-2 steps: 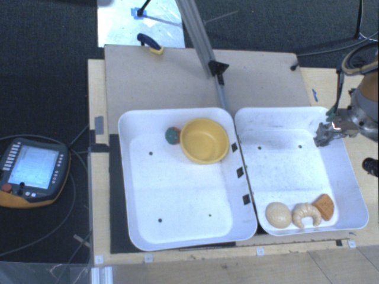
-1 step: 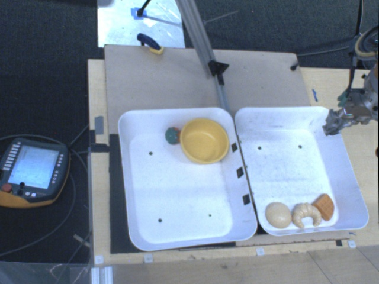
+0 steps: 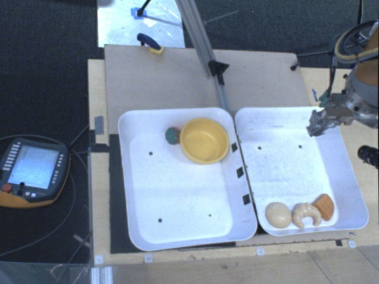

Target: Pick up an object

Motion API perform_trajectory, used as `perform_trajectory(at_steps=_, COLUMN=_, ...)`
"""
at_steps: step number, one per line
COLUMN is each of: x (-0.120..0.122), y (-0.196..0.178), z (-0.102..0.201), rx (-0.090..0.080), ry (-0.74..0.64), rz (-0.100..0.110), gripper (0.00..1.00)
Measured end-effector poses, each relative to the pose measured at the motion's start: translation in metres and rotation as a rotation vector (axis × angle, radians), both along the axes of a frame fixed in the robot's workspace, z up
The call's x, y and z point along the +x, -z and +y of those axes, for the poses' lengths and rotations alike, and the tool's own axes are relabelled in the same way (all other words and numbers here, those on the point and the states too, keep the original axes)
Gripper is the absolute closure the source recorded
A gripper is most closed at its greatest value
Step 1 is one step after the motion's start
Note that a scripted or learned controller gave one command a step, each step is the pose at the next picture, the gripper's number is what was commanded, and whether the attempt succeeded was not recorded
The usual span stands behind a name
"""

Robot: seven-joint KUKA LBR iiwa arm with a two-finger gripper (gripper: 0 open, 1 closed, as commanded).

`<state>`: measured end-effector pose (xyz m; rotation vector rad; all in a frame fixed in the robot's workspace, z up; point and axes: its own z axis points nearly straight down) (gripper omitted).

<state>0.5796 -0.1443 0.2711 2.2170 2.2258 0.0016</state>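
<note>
We count one round yellow plastic bowl (image 3: 204,140) and one small dark-green ball (image 3: 172,135) touching at the left white bin's (image 3: 142,218) far edge. Three pale bread-like pieces, a smooth oval roll (image 3: 278,215), a curved croissant (image 3: 306,214) and an orange wedge (image 3: 324,206), line the right white bin's (image 3: 284,164) near edge. The grey gripper (image 3: 317,125) hovers over that bin's far right corner; we cannot tell its jaw state.

Even, diffuse overhead lighting; the white bins (image 3: 177,218) read bright, faintly blue-tinted. Glare patch on the floor (image 3: 127,10) toward 11 o'clock. Shadows soft and short. Overall slightly soft focus, low resolution, mild noise.

In the left bin (image 3: 177,218), a bowl (image 3: 204,141) sits at the far right corner, with a small ball (image 3: 172,135), perhaps touching it, on its left.
</note>
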Motion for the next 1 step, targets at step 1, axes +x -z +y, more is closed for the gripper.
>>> perform_trajectory(at_steps=1, x=-0.0007, y=-0.0013, z=0.0602, rx=0.001, ry=-0.002, rz=0.0, gripper=1.0)
